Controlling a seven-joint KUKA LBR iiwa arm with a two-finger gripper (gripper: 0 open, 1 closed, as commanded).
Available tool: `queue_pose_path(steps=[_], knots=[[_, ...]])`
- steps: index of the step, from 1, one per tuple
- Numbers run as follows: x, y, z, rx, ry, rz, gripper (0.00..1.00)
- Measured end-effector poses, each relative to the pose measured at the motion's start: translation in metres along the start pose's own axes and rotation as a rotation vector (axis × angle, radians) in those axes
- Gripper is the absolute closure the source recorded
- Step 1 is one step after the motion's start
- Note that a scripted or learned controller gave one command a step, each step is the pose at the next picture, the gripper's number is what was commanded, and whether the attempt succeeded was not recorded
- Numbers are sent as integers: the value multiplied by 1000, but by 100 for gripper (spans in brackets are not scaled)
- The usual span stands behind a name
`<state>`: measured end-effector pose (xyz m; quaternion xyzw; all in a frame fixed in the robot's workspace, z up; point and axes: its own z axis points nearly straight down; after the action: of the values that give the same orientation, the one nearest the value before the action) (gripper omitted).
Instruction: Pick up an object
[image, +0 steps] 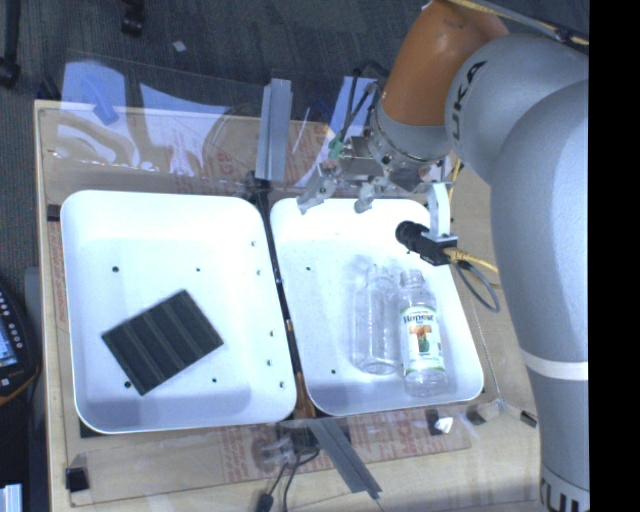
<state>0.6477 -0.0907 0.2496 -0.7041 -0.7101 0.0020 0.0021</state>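
The grey arm (520, 200) with its orange band (425, 65) is reaching in from the right and hanging over the far edge of the right shallow white plastic bin (330, 390). Its 2-finger gripper (336, 197) is hovering just above that bin's far rim, near the divider between the 2 bins. The 2 fingers are standing spread apart with nothing between them, so the gripper is released and grasping nothing.

Inside the right bin, 2 bottles are lying side by side toward the near right part. The clear unlabelled plastic bottle (375, 320) is lying lengthwise, and just beside it, on its right and seemingly touching it, the clear plastic bottle with a white, green and orange label (423, 340) is lying with its cap pointing toward the far side. Both are sitting well apart from the gripper.

In the left shallow white plastic bin (80, 250), a flat dark grey ribbed rectangular panel (162, 341) is lying at a slant near the near left corner.

A black fitting (425, 243) with a yellow cable (475, 263) is sticking out below the wrist, above the right bin's right side. Both bins are resting on the light wooden surface (45, 140).
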Motion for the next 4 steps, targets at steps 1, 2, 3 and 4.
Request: queue_pose_path(steps=[1,2,3,4], knots=[[-59,-35,72,-1,0,-210,0],[-29,-54,94,-3,-1,-243,0],[-120,-51,94,-5,-2,-261,0],[-118,-68,103,-2,0,-239,0]])
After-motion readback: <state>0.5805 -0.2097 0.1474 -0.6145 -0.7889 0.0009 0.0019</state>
